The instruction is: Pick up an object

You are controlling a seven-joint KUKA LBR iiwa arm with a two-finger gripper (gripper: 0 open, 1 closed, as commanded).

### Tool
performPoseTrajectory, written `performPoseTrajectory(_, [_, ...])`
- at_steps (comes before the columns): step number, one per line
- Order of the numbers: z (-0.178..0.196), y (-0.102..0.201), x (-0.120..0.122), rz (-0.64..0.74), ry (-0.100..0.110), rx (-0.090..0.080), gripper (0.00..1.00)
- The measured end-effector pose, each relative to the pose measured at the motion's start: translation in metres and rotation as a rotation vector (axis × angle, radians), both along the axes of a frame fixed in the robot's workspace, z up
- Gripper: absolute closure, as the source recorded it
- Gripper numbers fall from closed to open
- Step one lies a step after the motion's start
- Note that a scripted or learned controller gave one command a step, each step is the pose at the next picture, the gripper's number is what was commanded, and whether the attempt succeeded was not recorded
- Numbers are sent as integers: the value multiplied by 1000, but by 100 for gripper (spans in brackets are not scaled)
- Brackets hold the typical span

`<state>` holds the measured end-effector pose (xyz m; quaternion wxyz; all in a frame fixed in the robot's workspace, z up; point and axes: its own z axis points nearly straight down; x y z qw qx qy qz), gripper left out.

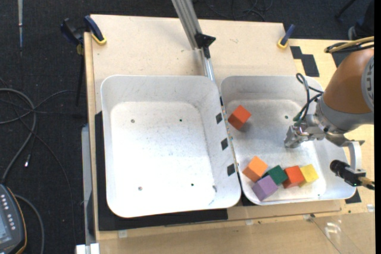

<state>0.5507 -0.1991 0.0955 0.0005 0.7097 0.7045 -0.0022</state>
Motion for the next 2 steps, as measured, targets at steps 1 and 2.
performPoseTrajectory(1, [0, 5, 3, 7, -4, 4, 0])
performPoseTrajectory(2, [1, -25, 66, 11, -8, 1, 0])
